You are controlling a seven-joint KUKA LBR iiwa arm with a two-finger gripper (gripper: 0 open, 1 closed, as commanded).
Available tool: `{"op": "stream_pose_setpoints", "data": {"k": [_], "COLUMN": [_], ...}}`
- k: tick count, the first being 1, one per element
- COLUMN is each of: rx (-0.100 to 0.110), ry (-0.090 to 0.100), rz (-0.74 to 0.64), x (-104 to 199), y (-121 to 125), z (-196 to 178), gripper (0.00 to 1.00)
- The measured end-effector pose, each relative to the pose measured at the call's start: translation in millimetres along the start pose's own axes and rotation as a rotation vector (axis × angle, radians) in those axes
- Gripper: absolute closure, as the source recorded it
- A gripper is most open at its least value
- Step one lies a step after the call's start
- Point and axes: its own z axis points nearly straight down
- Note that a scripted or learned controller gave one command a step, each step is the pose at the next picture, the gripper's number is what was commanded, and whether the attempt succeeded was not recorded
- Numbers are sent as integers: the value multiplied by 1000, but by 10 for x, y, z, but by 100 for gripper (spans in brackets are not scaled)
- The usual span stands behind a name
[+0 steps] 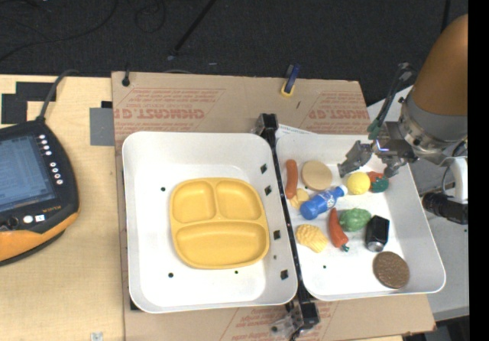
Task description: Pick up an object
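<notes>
Two white bins sit side by side on the surface (84,114). The left bin (145,171) at frame centre holds one yellow divided tray (218,222). The right bin (424,255) holds one sausage (291,177), tan disc (317,175), blue bottle (321,202), corn piece (310,237), red chili (337,228), green vegetable (354,219), black can (377,232), brown cookie (391,269) and a round, smooth yellow lemon (357,183) at middle right. The gripper (376,156) hovers spread wide just above the lemon, holding nothing.

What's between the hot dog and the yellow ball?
In the camera view, a round tan cookie lies between the hot dog and the yellow ball.
</notes>
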Motion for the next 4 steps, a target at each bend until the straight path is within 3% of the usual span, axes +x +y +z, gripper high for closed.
{"op": "stream_pose_setpoints", "data": {"k": [1,2,3,4], "rx": [10,7,-17,2], "ry": [5,1,2,-2], "rz": [-10,5,-2,-4], "x": [1238,1244,1381,1389], "y": [-58,-746,-888,-892], "z": [884,833,-1224,-1227], "gripper": [0,0,0,100]}}
